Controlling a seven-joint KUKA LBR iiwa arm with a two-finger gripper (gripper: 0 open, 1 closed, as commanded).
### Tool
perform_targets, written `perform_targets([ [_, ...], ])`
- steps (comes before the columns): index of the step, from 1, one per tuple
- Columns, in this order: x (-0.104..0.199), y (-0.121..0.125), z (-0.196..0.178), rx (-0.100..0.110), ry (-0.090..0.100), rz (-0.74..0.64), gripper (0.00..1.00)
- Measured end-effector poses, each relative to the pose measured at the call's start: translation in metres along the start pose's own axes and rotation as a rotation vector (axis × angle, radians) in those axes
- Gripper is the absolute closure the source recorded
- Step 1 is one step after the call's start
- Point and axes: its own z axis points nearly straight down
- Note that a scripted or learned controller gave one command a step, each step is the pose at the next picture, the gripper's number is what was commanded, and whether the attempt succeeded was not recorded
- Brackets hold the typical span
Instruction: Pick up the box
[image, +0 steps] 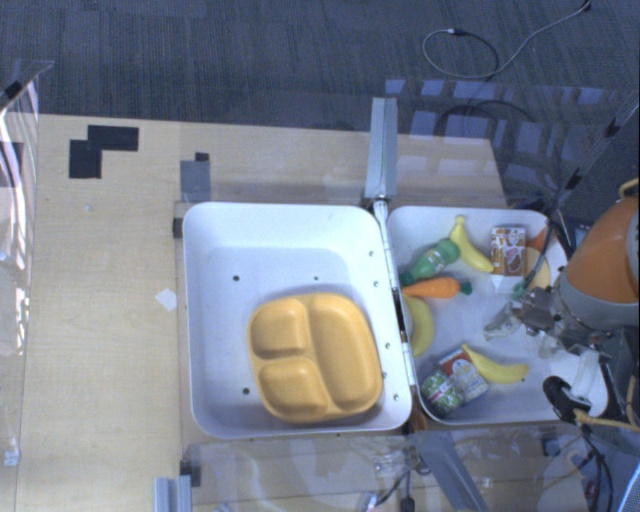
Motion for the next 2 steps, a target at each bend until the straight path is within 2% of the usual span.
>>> perform_targets([
  [1,0.0906,0.0331,0.0010,0.003,0.006,-0.029,0.00],
  [2,0.0901,0.0331,0.0010,0.003,0.005,-0.029,0.00],
])
